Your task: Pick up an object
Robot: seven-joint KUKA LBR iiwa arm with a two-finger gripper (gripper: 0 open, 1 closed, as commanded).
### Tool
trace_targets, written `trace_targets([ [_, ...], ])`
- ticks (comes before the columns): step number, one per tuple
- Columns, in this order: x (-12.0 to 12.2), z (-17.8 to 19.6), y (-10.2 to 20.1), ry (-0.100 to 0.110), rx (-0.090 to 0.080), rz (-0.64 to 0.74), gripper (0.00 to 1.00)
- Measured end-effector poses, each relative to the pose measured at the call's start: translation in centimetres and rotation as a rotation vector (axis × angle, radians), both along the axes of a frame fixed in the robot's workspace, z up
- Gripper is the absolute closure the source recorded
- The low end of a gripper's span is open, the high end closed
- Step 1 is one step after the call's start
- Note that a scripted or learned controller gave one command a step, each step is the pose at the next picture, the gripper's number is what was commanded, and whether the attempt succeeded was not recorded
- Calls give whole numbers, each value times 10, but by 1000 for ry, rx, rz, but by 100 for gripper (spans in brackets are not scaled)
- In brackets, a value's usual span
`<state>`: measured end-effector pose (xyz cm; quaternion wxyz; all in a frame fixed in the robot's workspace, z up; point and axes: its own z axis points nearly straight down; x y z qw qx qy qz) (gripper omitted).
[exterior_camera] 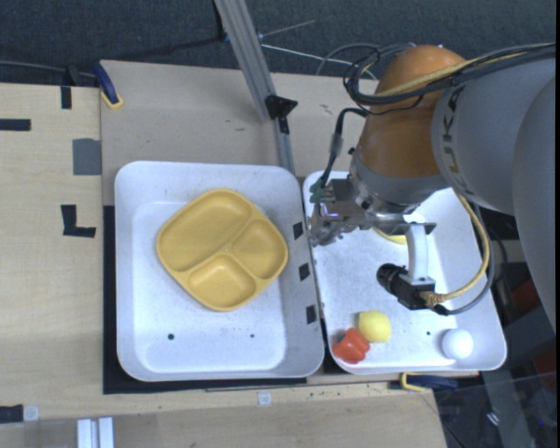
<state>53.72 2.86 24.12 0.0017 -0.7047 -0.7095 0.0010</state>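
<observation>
- Seen from above: two shallow white bins side by side on a tan bench [37,250], left bin [135,343] and right bin [481,343] touching along their inner rims.
- Resting in the left bin: a yellow divided plate [222,248] with three compartments, lying flat near the bin's middle, well apart from the right bin's contents.
- Reaching in from the right: a grey arm [513,129] with an orange band [411,110] above the wrist, hanging over the far half of the right bin.
- Lowered at the right bin's far-left corner: the gripper [329,220], close to the rim shared with the left bin; finger state cannot be told, hidden among cables and metal parts.
- Lying near the right bin's front edge: a yellow lemon-like object [375,326], touching or just beside an orange-red object [352,346] at the front-left corner.
- Sitting at the front-right corner of the same bin: a small white ball-like object [458,343], apart from the other two.
- Partly visible under the wrist: a sliver of something yellow [389,236], too hidden to identify.
- Nothing seen between the gripper's fingers.
</observation>
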Motion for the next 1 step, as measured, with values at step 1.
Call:
trace_targets([
  [1,0,-17,52,1,-1,0,100],
])
